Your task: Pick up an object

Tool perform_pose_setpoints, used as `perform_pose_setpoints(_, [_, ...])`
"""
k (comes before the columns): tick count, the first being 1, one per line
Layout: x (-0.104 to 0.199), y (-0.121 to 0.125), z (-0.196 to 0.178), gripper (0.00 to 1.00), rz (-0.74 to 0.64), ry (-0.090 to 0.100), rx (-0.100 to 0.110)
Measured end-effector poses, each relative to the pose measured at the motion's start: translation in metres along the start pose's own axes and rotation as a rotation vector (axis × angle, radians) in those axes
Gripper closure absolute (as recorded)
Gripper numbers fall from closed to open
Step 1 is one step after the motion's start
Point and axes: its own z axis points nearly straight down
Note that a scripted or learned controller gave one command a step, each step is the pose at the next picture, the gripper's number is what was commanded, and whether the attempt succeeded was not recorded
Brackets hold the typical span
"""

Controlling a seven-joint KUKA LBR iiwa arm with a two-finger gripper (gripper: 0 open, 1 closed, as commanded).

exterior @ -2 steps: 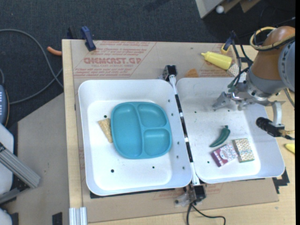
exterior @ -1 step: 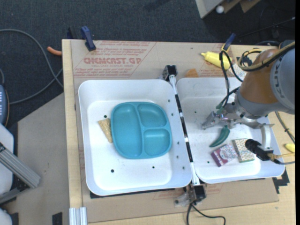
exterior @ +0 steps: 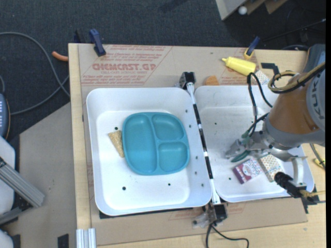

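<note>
Right now my pincer (exterior: 237,150) hangs low in the right white bin (exterior: 222,107); I cannot tell its state. Just beside it lies a small purple printed packet (exterior: 246,170): light, flat, probably slippery, so I'd pinch across its short edges.

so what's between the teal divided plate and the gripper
In the camera view, the bins' joined rims with black clips run between the teal plate and the gripper; then bare white floor of the right bin.
</note>
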Motion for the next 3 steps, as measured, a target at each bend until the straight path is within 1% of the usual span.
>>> perform_pose_setpoints(1, [0.000, 0.001, -0.010, 1.00, 0.000, 0.000, -0.002])
perform_pose_setpoints(2, [0.064, 0.013, -0.101, 1.00, -0.003, 0.000, -0.003])
perform_pose_setpoints(3, [0.104, 0.039, -0.100, 1.00, -0.002, 0.000, -0.003])
